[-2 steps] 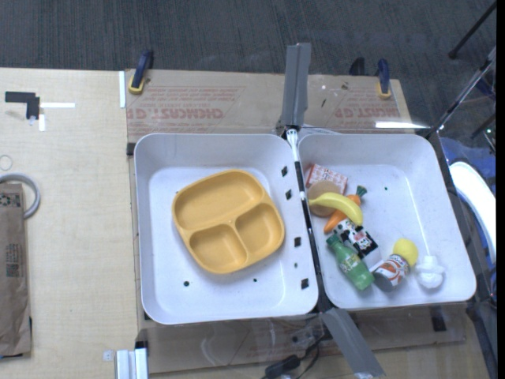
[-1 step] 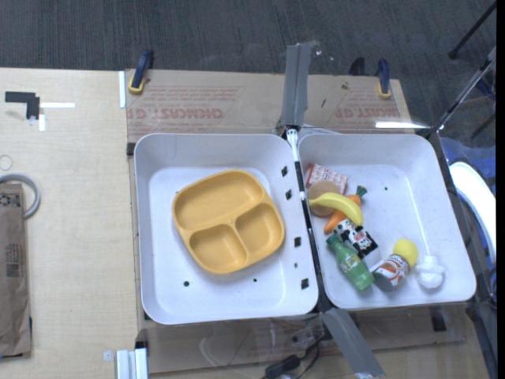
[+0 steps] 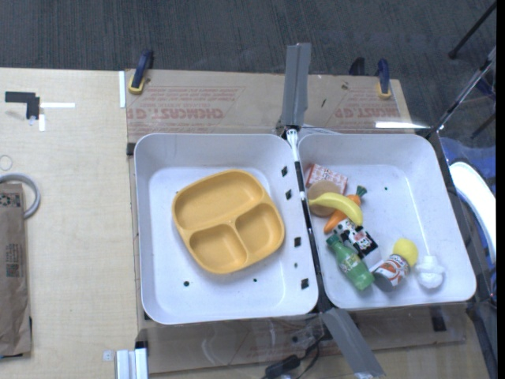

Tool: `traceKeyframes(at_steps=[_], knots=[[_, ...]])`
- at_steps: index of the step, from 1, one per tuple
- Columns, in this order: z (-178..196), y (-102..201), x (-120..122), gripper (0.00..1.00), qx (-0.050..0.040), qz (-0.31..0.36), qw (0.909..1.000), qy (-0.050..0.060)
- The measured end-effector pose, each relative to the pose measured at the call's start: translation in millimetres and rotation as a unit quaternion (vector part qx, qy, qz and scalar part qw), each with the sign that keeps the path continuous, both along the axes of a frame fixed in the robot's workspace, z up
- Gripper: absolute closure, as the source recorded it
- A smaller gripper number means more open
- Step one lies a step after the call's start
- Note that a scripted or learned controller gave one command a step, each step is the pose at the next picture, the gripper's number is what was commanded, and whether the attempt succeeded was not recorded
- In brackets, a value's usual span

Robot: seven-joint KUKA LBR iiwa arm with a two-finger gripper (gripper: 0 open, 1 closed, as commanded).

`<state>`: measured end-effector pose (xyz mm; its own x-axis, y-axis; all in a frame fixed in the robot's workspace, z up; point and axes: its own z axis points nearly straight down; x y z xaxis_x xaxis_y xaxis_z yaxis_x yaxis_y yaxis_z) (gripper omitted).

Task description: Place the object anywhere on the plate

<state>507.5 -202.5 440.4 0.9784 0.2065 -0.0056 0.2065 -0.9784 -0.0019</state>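
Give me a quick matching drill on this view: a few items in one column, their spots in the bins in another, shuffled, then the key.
Items:
1. yellow plate
2. banana
3. green bottle
4. white object

Places:
A. right bin, near its right corner at the front
B. left bin, alone in the middle
C. right bin, near the divider, above the bottle
D. right bin, front, beside the small can

Pairs: 1-B, 2-C, 3-D, 4-A

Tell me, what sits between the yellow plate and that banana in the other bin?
In the camera view, bare white bin floor, then the two bins' adjoining walls, lie between the yellow plate and the banana. No other toy sits in that stretch.
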Motion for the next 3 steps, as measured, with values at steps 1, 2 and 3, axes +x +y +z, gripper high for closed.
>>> traceKeyframes(at_steps=[1, 2, 3], knots=[[-36.5, -13.1, -29.5, 1.0, -0.0004, -0.004, 1.0, 0.0], [-26.4, -19.3, -29.1, 1.0, -0.0006, -0.004, 1.0, 0.0], [-0.6, -19.1, 78.2, 1.0, -0.0006, -0.002, 1.0, 0.0]])
